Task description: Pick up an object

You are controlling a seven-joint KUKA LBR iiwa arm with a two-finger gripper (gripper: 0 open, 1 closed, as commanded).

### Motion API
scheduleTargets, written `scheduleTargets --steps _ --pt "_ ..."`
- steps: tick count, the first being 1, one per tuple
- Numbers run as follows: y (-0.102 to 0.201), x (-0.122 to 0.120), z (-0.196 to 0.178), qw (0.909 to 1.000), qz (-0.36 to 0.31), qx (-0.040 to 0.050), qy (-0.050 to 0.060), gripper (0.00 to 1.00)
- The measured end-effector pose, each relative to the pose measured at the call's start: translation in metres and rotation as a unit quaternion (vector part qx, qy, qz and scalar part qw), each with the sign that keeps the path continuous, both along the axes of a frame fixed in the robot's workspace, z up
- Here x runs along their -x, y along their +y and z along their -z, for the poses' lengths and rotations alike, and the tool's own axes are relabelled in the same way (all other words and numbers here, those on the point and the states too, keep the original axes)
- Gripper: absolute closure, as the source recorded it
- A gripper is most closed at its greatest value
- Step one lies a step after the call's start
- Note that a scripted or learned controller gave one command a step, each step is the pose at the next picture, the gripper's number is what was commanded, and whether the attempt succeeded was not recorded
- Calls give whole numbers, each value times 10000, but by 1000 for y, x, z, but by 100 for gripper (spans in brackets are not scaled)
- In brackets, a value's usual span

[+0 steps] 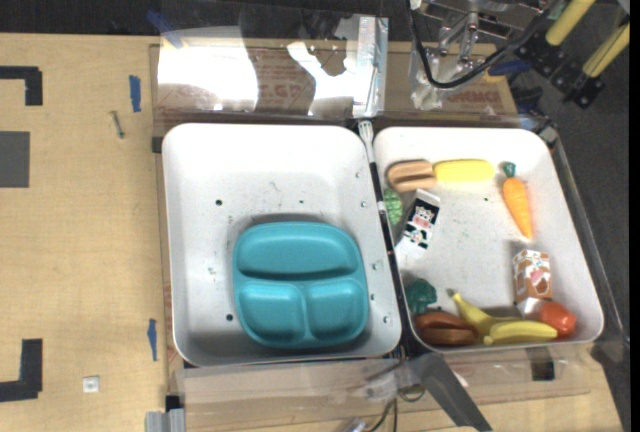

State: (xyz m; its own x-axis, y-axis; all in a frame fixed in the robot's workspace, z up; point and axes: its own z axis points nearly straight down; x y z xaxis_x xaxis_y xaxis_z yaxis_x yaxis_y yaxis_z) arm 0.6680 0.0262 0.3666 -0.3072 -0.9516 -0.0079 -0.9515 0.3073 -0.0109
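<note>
The tan wooden worktop (70, 220) is carrying two shallow white plastic bins. The left bin (190, 170) is holding a teal compartmented plastic tray (298, 282) near its front edge. The right bin (470, 230) is holding toy foods crowded along its back, left and front edges, an orange toy carrot (517, 205) among them, its centre lying bare. The gripper (462, 45) is hanging beyond the right bin's back edge; I cannot tell how its fingers are set.

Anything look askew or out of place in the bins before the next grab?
Mostly tidy. One oddity: the small black-and-white carton in the right bin lies tilted against the divider side, partly over a green item. Nothing looks spilled or damaged.
</note>
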Motion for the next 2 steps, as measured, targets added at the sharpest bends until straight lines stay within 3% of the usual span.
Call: scheduleTargets --steps 1,2 --pt "-11 1 27 9969 -787 10 48 100" --pt "-9 -1 13 9971 -767 -8 -15 100"
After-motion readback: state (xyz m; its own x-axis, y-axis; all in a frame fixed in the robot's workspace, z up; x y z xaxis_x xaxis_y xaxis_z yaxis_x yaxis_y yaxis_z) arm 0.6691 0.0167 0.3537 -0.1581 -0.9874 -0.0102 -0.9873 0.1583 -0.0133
